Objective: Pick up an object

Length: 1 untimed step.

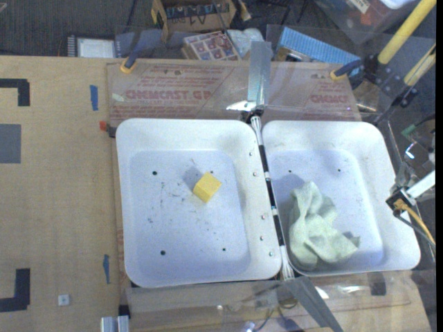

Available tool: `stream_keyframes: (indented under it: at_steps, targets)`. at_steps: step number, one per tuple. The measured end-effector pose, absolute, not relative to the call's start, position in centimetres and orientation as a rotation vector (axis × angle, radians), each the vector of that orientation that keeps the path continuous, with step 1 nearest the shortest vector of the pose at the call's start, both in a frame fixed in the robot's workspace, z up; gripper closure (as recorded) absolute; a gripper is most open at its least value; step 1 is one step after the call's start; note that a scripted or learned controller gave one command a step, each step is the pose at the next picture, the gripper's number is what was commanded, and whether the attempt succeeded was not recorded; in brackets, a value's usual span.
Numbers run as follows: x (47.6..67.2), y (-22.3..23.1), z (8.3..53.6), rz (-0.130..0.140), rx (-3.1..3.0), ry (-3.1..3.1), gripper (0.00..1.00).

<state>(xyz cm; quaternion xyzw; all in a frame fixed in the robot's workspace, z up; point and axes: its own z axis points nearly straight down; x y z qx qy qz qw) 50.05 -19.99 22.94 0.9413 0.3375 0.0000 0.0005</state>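
We see the yellow block (207, 187) mid-floor in the left bin (138, 140), the crumpled cloth (315, 225) in the right bin (374, 140) nearer the table's right edge where the arm enters, and cannot tell the jaws' state

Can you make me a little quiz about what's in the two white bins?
1. True or false: the yellow block lies in the left bin.
2. What lies in the right bin? A) a crumpled pale green cloth B) a red ball C) a spoon
3. Fill in: the cloth lies toward the ____ edge of its bin, the one nearest the bottom of the camera view.

Key: 1 true; 2 A; 3 front
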Motion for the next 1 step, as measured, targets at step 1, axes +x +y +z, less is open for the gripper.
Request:
stream_keyframes:
  at_steps: [1]
  targets:
    - [47.89, -16.02, 21.76, -0.004, 3.017, 0.891, 1.00]
